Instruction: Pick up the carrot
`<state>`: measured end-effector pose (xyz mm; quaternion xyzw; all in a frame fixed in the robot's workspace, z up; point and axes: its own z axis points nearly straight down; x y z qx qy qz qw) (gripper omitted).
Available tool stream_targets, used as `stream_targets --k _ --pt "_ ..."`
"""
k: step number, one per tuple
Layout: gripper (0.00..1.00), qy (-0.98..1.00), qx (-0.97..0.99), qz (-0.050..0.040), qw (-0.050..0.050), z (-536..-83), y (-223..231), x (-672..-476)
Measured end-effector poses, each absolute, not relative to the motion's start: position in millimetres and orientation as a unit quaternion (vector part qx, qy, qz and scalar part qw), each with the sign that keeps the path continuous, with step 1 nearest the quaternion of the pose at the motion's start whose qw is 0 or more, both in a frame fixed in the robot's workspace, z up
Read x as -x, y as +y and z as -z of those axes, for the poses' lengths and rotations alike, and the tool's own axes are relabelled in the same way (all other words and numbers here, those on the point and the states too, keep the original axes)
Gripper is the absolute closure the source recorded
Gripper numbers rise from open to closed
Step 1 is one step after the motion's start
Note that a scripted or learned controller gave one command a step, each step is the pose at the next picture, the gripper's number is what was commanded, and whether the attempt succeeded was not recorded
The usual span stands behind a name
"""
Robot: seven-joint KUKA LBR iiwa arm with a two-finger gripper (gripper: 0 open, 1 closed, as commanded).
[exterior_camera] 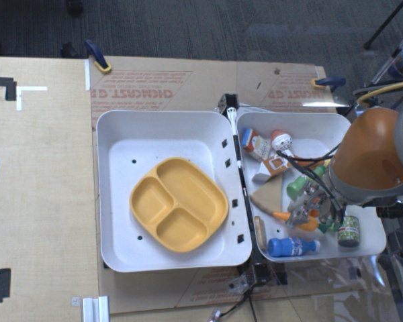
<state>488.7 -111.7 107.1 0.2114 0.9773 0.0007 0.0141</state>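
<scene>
The carrot is a small orange piece lying in the right bin, near its middle, with its thin tip pointing left. My gripper hangs low over the carrot's right part, under the arm's orange band, and cables run across it. The gripper body hides the carrot's right end, and I cannot make out whether they touch.
Around the carrot lie a blue bottle, a green can, a green piece, a tan wedge, a small carton and a brown stick. A yellow divided plate lies in the left bin.
</scene>
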Motion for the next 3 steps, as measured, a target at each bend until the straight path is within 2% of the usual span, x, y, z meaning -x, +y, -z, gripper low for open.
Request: stream_targets --k 3 --pt "1.00 0.978 -0.208 0.0000 0.025 -136.1 -112.7 -498.4"
